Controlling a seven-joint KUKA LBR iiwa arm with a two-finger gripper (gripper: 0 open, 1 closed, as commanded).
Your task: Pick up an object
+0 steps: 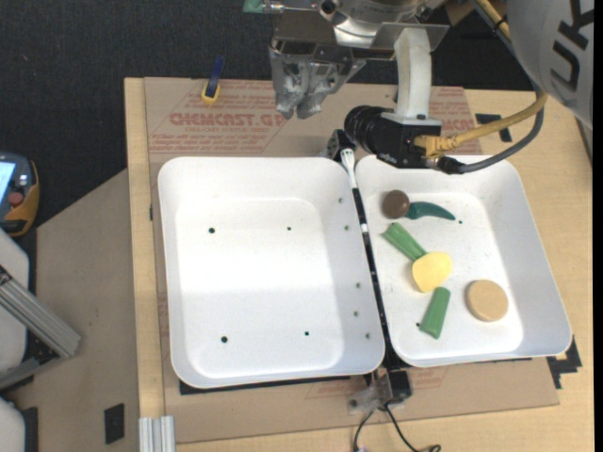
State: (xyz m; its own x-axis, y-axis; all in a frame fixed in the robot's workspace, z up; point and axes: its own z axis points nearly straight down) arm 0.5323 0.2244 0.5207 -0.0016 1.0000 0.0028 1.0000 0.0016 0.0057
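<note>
Camera view, looking down: gripper [303, 97] hangs high at top center of the frame, above the cardboard sheet [188, 121] behind the bins, nothing under it or in it; open or shut, I cannot tell from this angle. Left bin [179, 186] holds nothing to grab. All candidates sit in the right bin [528, 215]: a brown ball [395, 203] near the bin's upper left, touching or just beside a curved dark teal piece [433, 212]; below those a green stick [405, 241] touching a yellow disc [431, 271]; further down a second green stick [435, 313] and a tan disc [487, 300], each lying apart. No pick started yet, judging by the arm's position. These look like small toy food pieces, likely light and rigid, not fragile, maybe a bit slick. Flat discs would be awkward for a top-down pinch; the lower green stick seems easiest, taken across its narrow width at the middle, with clear room on both sides. Ball could roll out of a pinch.
</note>
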